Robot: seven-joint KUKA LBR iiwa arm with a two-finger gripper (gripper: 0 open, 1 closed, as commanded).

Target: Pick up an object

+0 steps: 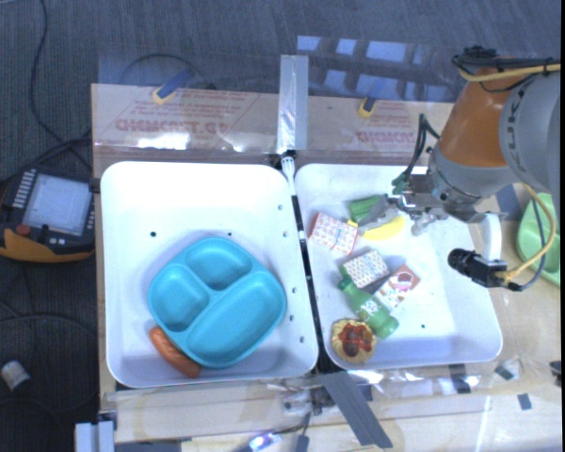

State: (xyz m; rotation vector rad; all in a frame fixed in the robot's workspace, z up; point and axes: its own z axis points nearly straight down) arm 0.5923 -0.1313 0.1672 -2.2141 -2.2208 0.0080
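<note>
I can't tell the gripper (416,205) state from here — yellow piece (384,228) sits just left of and below it, so I'd descend straight, clear of the green block (365,207).

I'm seeing two shallow white plastic bins, the left bin (122,252) and the right bin (452,318), both looking smooth and faintly glossy. A sky-blue divided plastic plate (217,299) is showing a soft sheen, with a smooth orange plastic sausage (174,353) tucked under its lower-left edge. Brown cardboard backing (188,121) along the bins' far edge is looking matt under shiny clear tape. The dark grey carpet (169,17) is looking rough and woven. The arm's orange band (476,125) is gleaming like smooth plastic.
</note>
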